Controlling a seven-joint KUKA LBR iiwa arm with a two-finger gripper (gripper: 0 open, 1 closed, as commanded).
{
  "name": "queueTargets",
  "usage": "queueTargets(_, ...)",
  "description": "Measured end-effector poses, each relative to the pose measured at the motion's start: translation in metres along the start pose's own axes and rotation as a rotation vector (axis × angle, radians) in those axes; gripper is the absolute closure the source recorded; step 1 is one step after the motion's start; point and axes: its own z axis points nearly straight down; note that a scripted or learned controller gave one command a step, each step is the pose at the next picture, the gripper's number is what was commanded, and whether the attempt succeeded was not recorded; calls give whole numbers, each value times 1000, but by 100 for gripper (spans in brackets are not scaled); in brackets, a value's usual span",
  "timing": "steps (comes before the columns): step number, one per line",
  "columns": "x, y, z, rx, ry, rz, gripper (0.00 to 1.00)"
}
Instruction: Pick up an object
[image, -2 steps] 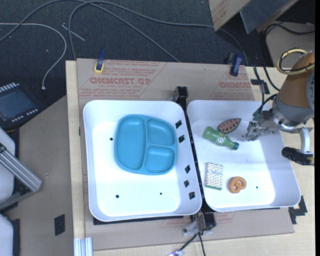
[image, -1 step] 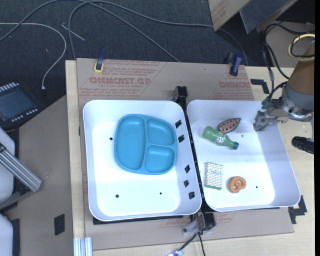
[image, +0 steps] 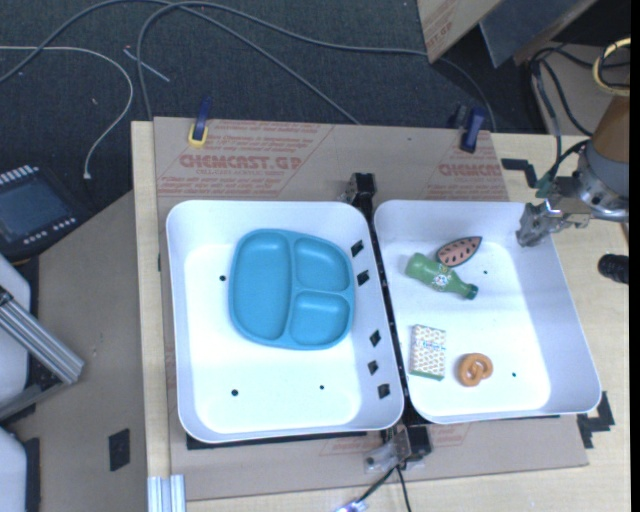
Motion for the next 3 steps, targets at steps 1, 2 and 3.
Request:
queueTargets(1, 5, -4, -49, 0, 0, 0, 100)
queueTargets(2, 62, 11, -44, 5, 3, -3, 100)
queueTargets(3, 127, 19, -39, 8, 5, -5, 100)
